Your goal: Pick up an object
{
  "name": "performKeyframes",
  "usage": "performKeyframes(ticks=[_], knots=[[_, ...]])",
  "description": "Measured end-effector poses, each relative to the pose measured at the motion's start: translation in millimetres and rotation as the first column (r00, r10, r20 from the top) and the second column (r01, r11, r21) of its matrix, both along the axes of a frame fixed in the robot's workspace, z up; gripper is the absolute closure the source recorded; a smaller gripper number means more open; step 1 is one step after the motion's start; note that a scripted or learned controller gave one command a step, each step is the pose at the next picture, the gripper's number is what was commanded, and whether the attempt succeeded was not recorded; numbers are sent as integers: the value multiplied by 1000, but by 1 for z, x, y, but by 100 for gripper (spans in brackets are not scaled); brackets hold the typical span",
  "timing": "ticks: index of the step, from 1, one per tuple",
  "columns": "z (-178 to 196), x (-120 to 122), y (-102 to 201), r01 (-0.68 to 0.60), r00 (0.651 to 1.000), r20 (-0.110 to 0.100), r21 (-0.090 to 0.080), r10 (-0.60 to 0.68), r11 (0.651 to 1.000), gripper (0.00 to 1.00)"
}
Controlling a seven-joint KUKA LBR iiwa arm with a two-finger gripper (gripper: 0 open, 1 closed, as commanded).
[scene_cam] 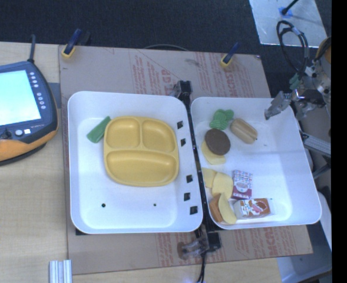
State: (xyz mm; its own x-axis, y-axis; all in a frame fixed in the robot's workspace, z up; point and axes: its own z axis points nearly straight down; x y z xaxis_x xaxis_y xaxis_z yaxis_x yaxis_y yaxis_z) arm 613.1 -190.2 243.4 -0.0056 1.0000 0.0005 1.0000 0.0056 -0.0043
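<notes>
The gripper [277,107] hung over the right bin's [291,158] two o'clock corner, tilted toward the toys; I could not tell its state. At ten o'clock in that bin lay a hot dog [243,130], a green piece [221,119] and a brown disc [217,141].

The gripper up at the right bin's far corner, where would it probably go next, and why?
Probably left and down into the right bin, toward the hot dog bun. The gripper sits at that bin's upper right edge with nothing seen in it, and the bun lies nearest, a little apart from the green toy.
</notes>
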Motion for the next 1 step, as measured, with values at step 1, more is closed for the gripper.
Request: performKeyframes(ticks=[1], knots=[[-138, -39, 51, -3, 1000, -9, 4, 3, 1000, 0]])
